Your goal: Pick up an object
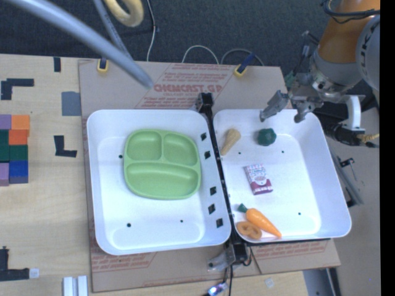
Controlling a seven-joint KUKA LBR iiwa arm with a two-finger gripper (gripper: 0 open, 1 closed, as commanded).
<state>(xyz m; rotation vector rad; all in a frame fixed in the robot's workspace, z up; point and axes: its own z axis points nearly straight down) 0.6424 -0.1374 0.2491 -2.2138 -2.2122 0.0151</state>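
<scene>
Hanging over the far edge of the right bin, the gripper has its 2 fingers spread apart with nothing between them. One finger points down and to the left, the other sits to its right. The grey arm, with its orange band, comes in from the far right corner of the scene.

Just near of the gripper, a small dark green ball lies on the floor of the right bin, close to the fingers but apart from them. To its left, near the divider between the bins, rests a pale tan cone-shaped piece. Toward the middle of that bin lies a small red and white packet. At the near left corner of the same bin sits an orange carrot, with a small orange ring-shaped piece touching it on its near side.

The left bin holds a light green plate with 3 compartments, lying flat toward the far middle of that bin. Both bins stand on a brown cardboard sheet
</scene>
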